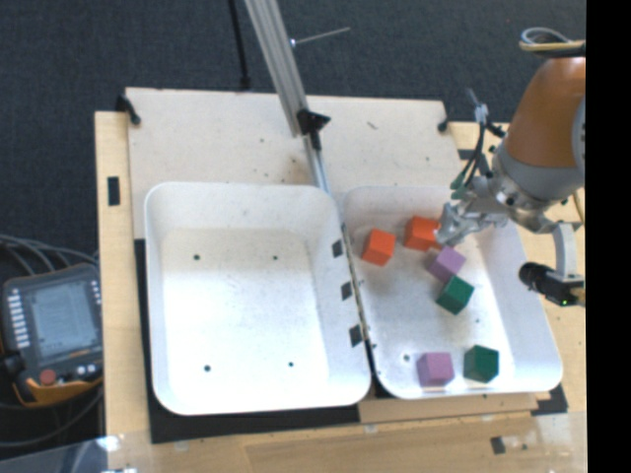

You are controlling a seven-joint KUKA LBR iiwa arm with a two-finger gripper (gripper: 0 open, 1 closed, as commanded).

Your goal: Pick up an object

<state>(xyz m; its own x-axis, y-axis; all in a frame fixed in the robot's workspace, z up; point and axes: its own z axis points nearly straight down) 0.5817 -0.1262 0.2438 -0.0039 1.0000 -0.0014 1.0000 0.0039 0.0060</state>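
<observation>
Nearest the camera, at the lower edge of the frame, the worktop (pixel 246 451) shows its pale wood front. My claw (pixel 455 223) hangs at the upper right, low over the right bin (pixel 532 363), just beside an orange block (pixel 421 233); I cannot tell whether it is apart or together. Another orange block (pixel 378 246) lies to the left. Just below my claw sit a purple block (pixel 447 262) and a green block (pixel 455 295). Further down, near the bin's lower rim, rest a second purple block (pixel 434 368) and a second green block (pixel 481 363). The left bin (pixel 177 264) fills the frame's middle left.
</observation>
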